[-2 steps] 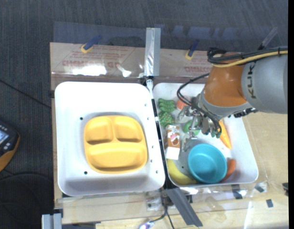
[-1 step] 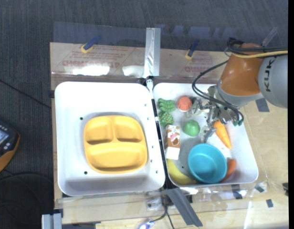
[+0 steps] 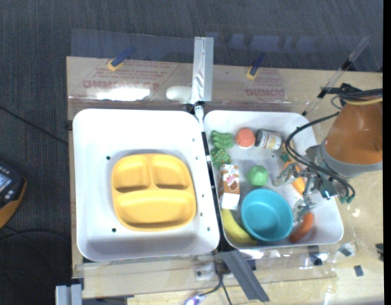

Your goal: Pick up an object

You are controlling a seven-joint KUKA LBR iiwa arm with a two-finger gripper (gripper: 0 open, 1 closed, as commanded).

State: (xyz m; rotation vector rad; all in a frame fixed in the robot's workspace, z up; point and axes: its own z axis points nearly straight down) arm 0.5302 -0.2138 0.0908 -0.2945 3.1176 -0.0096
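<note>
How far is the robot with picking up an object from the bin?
Done: the gripper is down inside the right bin, beside the blue bowl. In hand: nothing visibly gripped. Left: grasp something, perhaps the orange piece under it, and lift it out.

Assorted toys (image 3: 259, 175) crowding right bin (image 3: 329, 234)

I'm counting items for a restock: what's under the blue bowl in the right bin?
The blue bowl lies over one end of a banana, whose other end sticks out to the bowl's left. Whatever else sits beneath the bowl is covered.
</note>
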